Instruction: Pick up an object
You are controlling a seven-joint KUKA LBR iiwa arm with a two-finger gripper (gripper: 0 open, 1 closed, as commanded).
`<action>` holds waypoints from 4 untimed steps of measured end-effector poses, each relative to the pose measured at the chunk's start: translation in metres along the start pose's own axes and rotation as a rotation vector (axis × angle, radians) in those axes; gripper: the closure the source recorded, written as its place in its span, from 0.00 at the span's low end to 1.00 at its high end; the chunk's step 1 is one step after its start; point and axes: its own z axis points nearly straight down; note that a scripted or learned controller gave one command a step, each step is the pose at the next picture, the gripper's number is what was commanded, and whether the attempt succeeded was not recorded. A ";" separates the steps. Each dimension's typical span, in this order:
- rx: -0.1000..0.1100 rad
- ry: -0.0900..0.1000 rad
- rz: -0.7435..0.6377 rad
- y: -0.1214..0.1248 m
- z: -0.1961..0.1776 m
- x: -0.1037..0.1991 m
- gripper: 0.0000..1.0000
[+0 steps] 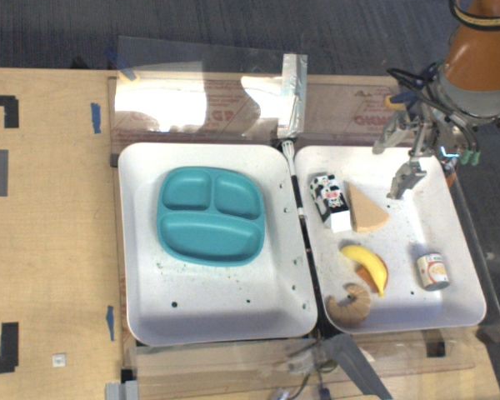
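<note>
The gripper [407,177] hangs over the far right part of the right bin [471,302]; whether its jaws are open I cannot tell, and nothing shows between them. Nearest it is a tan wedge [368,212], mid-bin, touching a black-and-white carton [329,200] toward the left wall. The wedge looks light and stiff; its flat sides should suit a pinch. The banana [367,266] looks smooth and curved. The small can [432,271] is round, likely slippery; its label is unreadable.

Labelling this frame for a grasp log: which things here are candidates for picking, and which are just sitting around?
Candidates, right bin: black-and-white carton, tan wedge, yellow banana, small can, brown round piece; claw above.

Sitting around: teal divided plate, left bin.
</note>
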 end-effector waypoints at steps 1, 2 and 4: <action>-0.005 0.013 -0.108 0.005 0.148 0.012 0.00; 0.001 -0.008 -0.109 0.005 0.129 0.005 1.00; -0.004 -0.004 0.602 0.113 0.058 -0.008 1.00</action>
